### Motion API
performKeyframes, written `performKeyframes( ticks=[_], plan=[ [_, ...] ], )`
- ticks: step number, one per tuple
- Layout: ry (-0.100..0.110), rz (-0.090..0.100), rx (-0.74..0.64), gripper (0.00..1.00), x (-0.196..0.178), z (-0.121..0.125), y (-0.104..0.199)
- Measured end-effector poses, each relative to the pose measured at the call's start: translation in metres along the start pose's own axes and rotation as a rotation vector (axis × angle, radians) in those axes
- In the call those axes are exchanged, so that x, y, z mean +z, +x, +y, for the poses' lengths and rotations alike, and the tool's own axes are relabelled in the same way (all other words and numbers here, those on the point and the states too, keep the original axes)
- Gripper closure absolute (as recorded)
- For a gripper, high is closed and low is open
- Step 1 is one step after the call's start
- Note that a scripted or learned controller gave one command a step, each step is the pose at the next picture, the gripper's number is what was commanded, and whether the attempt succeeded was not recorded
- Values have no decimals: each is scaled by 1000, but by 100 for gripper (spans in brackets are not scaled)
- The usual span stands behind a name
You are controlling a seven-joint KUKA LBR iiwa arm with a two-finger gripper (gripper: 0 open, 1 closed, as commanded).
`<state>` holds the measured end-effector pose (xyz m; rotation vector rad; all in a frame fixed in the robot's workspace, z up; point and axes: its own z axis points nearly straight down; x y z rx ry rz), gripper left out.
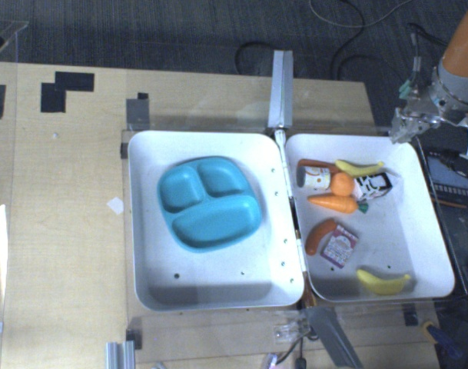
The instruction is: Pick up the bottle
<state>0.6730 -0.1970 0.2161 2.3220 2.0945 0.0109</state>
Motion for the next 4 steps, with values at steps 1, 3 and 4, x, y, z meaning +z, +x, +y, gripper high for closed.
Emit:
performKeyframes(
  ticks=[1,3,4],
  plan=[
    [7,3,56,100,-86,-64,7],
    [12,-1,854,100,-71,-141,-11],
    [15,-3,1115,100,-41,-178,-27]
  ],
)
